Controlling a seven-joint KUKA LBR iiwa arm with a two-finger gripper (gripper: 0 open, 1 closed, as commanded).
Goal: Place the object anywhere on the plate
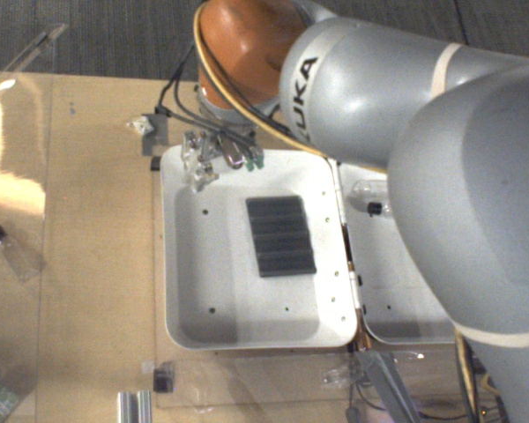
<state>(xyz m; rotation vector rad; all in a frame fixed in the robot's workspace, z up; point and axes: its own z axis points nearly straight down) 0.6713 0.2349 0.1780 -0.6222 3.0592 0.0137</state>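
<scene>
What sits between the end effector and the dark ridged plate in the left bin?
Nothing visible. The end effector hovers over the far-left corner of the left bin; bare white floor separates it from the dark ridged plate at the bin's centre.

Smooth grey casing on the arm (406,104), built of thick rounded segments; glossy, with soft highlights; black "KUKA" lettering running along one segment; a pale cream seam ring between the grey sections; a domed orange band (242,38) above the wrist; thin black and yellowish cables looping around the orange dome; a small metallic gripper (213,155), silvery with clear and greenish bits; a little grey block beside the cables.
</scene>
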